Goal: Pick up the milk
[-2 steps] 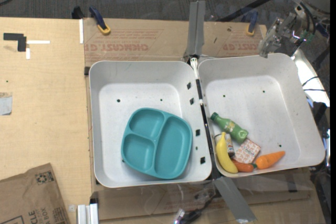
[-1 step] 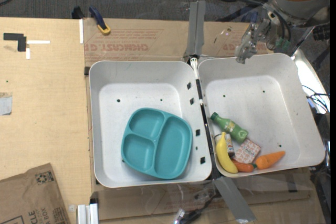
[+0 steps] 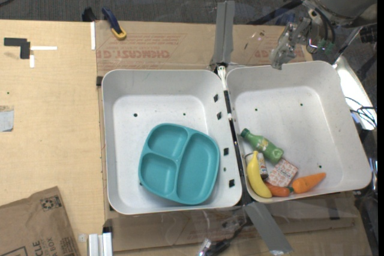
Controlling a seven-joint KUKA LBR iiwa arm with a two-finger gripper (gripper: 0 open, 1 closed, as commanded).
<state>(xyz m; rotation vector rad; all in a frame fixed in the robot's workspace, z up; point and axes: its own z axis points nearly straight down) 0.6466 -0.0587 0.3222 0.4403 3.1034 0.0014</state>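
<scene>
The milk (image 3: 282,172) is a small white carton with red print. It lies flat near the front of the right bin (image 3: 300,99), wedged between a banana (image 3: 257,177) on its left and a carrot (image 3: 309,181) on its right. A green bottle (image 3: 262,145) lies just behind it. My gripper (image 3: 284,52) hangs over the back rim of the right bin, far behind the milk and well above it, with nothing seen in it.
A teal divided plate (image 3: 180,163) rests in the left bin (image 3: 120,129). A small red-orange item (image 3: 277,190) lies at the right bin's front wall. Cables trail around the arm at the upper right. A blue and yellow clamp (image 3: 114,24) lies on the cardboard behind the bins.
</scene>
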